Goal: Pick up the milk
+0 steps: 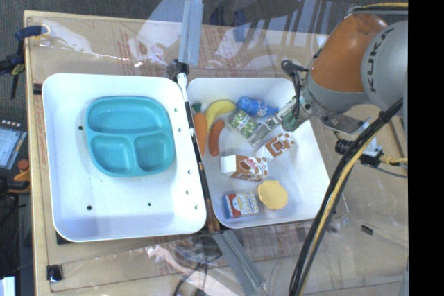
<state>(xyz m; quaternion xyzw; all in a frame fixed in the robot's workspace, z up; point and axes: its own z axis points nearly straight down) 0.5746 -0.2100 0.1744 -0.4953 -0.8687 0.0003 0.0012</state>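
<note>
Several small cartons lie in the right bin (305, 208). A white carton with red and blue print (241, 204), likely the milk, lies near the front edge. A brown and white carton (245, 166) lies in the middle and a second brown one (280, 145) is to its right. A green and white carton (242, 123) sits further back. My gripper (267, 128) hangs low over the bin's middle, between the green carton and the right brown carton, close to both. I see nothing held in it.
A banana (221, 108), a carrot (200, 129), a sausage (215, 138), a blue packet (252, 106) and a round yellow biscuit (272, 195) share the right bin. The left bin (62, 204) holds a teal divided plate (131, 134). Cables (333, 184) hang over the right bin's edge.
</note>
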